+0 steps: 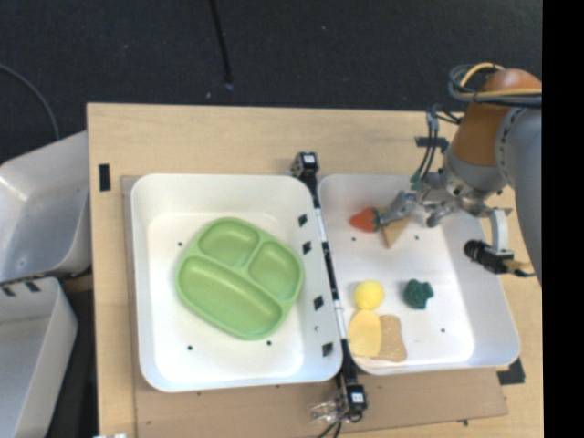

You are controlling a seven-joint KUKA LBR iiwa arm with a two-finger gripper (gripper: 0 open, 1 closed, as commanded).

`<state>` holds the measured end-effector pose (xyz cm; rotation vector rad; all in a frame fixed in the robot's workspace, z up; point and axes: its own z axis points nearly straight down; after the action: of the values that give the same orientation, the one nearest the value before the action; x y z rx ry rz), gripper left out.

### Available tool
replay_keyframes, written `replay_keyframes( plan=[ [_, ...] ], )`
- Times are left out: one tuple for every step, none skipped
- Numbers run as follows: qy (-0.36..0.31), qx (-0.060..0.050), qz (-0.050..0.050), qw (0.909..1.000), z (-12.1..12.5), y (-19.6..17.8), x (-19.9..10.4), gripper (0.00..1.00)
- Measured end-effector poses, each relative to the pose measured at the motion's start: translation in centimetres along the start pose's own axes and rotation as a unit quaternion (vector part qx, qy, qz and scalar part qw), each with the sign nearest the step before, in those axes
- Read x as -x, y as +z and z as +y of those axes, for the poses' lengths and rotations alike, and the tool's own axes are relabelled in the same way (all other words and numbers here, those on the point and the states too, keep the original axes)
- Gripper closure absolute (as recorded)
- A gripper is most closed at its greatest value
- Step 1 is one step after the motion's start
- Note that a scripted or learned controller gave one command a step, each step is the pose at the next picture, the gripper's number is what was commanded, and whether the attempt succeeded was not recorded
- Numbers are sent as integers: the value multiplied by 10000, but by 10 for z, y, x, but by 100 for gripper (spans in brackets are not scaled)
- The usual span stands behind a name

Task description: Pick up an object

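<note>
In the right bin (456, 336) lie a red strawberry-like piece (364, 219), a tan wedge (393, 234), a yellow ball (369, 293), a dark green broccoli-like piece (418, 293), a yellow slice (364, 333) and a tan bread slice (393, 338). My gripper (417, 213) hangs low over the bin's far part, open, its fingers spread. The left finger (396, 209) is just above the tan wedge and right of the red piece. Nothing sits between the fingers.
The left bin (155, 336) holds a green divided plate (239, 277). A ridge with black clips (321, 263) separates the bins. The grey arm with its orange band (488, 135) and cables comes in over the right bin's far right corner.
</note>
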<state>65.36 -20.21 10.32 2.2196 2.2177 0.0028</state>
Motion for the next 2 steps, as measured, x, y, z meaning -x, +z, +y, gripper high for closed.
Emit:
replay_keyframes(
  plan=[
    [-12, 56, -22, 10000, 3, -17, 2, 100],
    [-19, 16, -4, 10000, 6, -82, 6, 100]
  ],
)
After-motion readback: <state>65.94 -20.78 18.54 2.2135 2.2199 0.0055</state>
